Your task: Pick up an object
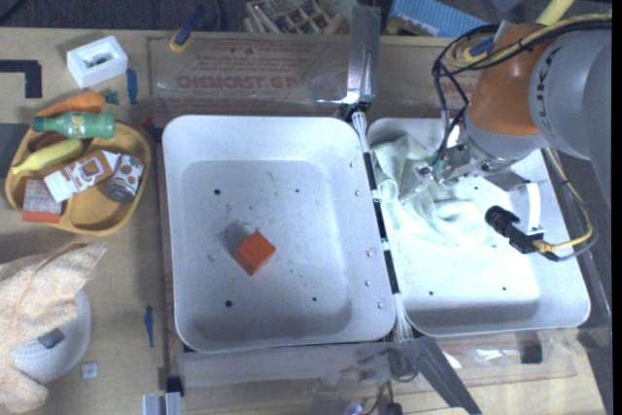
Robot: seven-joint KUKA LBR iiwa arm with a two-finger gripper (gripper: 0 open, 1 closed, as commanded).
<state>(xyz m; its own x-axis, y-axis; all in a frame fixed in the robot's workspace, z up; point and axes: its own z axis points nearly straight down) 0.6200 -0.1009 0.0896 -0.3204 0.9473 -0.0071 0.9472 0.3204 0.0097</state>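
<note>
An orange cube (256, 252) lies in the left bin (194, 160), left of its middle and towards the front. A pale green and white cloth (400, 168) lies crumpled in the back left part of the right bin (486, 296). My gripper (431, 174) reaches in from the right under the grey arm with its orange band. It is low over the cloth and seems to touch it. The wrist hides the cloth's right part.
A yellow bowl (97, 214) with toy food and small packets stands left of the bins. A beige cloth (44, 301) lies at the front left, and a white box (97, 60) sits at the back left. Cables (544, 248) trail over the right bin.
</note>
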